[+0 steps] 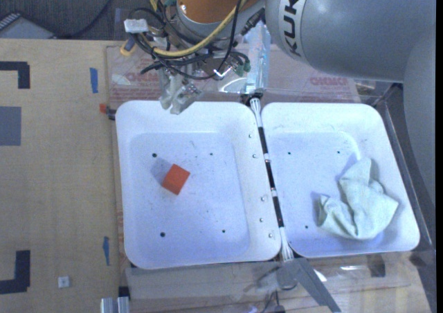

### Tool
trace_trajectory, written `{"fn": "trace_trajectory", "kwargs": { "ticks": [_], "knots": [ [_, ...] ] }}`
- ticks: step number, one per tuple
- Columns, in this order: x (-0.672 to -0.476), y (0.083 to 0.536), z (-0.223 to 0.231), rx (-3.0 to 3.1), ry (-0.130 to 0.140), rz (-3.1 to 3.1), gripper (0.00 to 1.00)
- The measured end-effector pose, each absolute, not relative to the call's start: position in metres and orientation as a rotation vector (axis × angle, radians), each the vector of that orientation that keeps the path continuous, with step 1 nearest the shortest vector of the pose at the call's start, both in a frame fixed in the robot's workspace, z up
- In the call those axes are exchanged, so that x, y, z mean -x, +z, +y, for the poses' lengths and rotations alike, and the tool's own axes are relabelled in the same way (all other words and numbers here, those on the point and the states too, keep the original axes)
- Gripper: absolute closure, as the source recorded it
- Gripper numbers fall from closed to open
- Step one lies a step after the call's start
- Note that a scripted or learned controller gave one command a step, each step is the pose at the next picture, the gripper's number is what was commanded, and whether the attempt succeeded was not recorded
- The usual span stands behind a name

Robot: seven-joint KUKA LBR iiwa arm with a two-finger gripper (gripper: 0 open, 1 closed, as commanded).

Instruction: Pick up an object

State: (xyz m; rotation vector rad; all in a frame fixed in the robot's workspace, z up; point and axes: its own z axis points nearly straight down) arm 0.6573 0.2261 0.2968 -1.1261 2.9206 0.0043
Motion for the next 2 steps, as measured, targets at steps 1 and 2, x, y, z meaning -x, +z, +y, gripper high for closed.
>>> {"fn": "trace_trajectory", "kwargs": {
  "ticks": [1, 2],
  "knots": [
    [-0.667, 0.229, 0.224, 1.193, 0.005, 2.901, 1.00],
    [-0.668, 0.273, 0.222, 1.481, 0.003, 2.757, 1.00]
  ]
}}
